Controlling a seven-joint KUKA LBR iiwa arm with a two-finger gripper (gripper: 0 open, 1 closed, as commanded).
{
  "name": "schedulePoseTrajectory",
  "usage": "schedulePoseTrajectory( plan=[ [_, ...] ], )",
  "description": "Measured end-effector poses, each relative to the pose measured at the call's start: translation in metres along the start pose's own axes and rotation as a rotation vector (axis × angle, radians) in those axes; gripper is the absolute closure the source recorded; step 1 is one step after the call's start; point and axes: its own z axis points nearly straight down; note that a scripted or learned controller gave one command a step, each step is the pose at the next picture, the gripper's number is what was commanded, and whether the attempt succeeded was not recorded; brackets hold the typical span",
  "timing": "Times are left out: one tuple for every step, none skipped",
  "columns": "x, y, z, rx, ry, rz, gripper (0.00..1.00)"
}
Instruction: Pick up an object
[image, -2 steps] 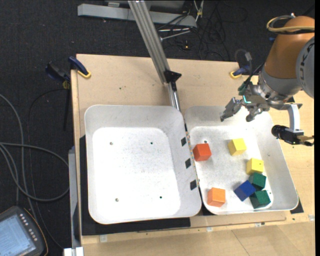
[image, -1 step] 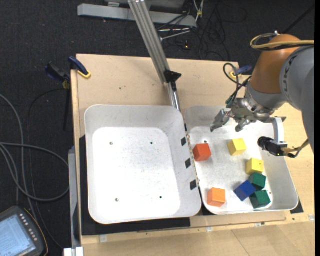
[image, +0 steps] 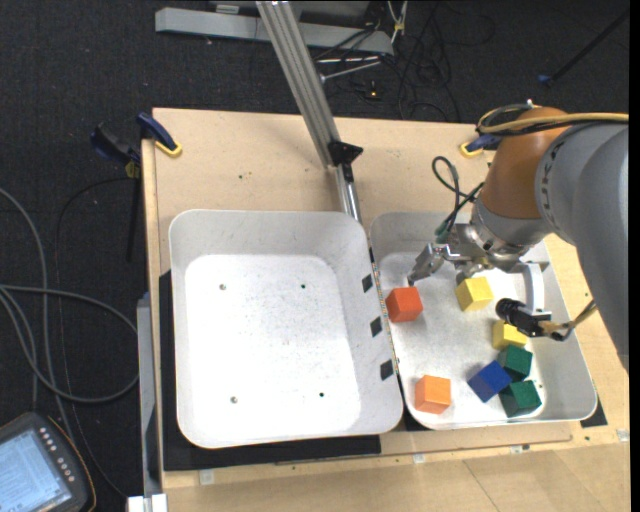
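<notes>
Seven small blocks are counted in the right white bin (image: 572, 398): two orange cubes (image: 404, 303) (image: 433, 393), two yellow (image: 474, 292) (image: 508, 334), two green (image: 516, 360) (image: 520, 398), one blue (image: 490, 380). The two-finger gripper (image: 440, 258) is seen above the bin's upper part, beside the upper orange cube; its state cannot be told.

No text, label or number is legible.

Two white bins sit side by side: the left bin (image: 200, 300) and the right bin (image: 575, 395). The right one holds seven blocks (all small): two orange blocks (image: 404, 304) (image: 433, 393), two yellow blocks (image: 475, 292) (image: 508, 335), two green blocks (image: 516, 360) (image: 521, 398), one blue block (image: 490, 380).
</notes>
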Motion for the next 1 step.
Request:
schedulePoseTrajectory(
  plan=[
    [0.0, 0.0001, 0.002, -0.005, -0.001, 0.0, 0.0]
  ],
)
